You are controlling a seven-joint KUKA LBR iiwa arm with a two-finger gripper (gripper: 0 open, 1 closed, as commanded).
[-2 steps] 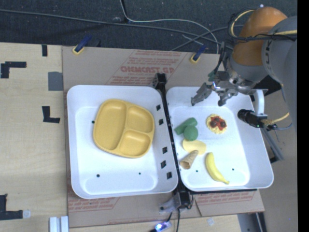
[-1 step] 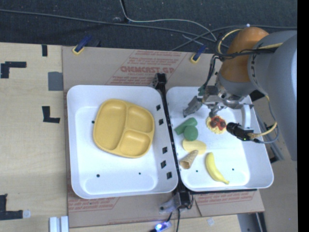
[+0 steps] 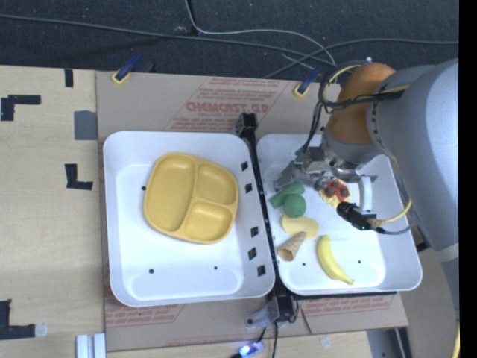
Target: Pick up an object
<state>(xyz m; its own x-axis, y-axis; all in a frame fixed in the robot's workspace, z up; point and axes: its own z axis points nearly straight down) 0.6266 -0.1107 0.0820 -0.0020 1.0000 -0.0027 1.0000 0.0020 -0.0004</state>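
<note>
Toy food in the right bin, arm above it

Nearest, low in the right bin (image 3: 402, 278), lie a banana (image 3: 332, 259) and an ice-cream cone (image 3: 292, 245), then a lemon-yellow piece (image 3: 300, 226) and green pieces (image 3: 291, 200); further up, the gripper (image 3: 298, 171), whose opening I cannot tell; the left bin (image 3: 119, 222) holds a yellow divided plate (image 3: 190, 198).

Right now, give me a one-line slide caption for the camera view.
Arm's tool low over green toy in right bin, banana nearby; yellow divided plate in left bin.

Pale wooden bench (image 3: 45, 222) under brown cardboard (image 3: 216, 107), dark carpet (image 3: 89, 6) behind with trailing cables (image 3: 246, 32).
</note>
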